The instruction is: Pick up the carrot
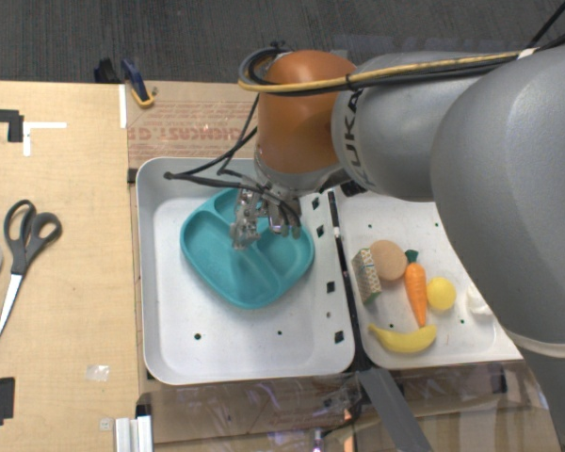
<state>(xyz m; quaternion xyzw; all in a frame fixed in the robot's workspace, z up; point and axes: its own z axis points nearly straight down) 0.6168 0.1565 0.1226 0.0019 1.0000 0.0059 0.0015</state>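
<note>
A grey KUKA arm [452, 121] with a broad orange band [299, 111] above its wrist reaches in from the right over two shallow white bins, its metal two-finger gripper [254, 222] poised above a teal divided plastic plate [250, 266] in the left bin [169, 337]. The fingers point down toward the plate's upper part and nothing can be seen between them — whether they stand apart or together cannot be told from this angle.

The small orange toy carrot [415, 288] with a green top lies in the right bin [471, 347], well apart from the gripper. It rests lengthwise with its green end away from the camera, between a tan egg-shaped object [389, 260] on its left and a yellow round fruit, lemon-like [441, 294], on its right. A yellow toy banana [403, 338] curves just below its tip, and a small patterned box-like item [366, 275] sits at the far left of the group.

Beyond the bins, on the pale wooden bench top [56, 347], a pair of grey-handled scissors [21, 252] lies at left — blades pointing toward the camera.
</note>
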